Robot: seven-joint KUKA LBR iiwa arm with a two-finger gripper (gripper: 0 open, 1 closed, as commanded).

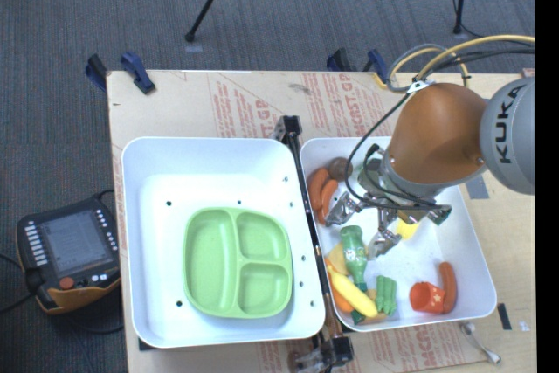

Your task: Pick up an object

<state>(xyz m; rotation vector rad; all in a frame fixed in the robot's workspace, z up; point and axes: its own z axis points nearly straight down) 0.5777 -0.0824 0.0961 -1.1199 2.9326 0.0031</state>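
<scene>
Hovering low in right bin point(479, 271), hand point(362, 224) fingers spread wide, empty, just above green toy point(354, 251).

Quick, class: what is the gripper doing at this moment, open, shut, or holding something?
Gripper: open, holding nothing, poised over the green bottle in the right bin.

Glossy white plastic bins point(144, 188), a matt green plastic tray point(238, 262), a cardboard bench top point(218, 105).

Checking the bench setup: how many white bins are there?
2. The left bin holds a green divided plate; the right bin holds toy food, under the tool.
</scene>
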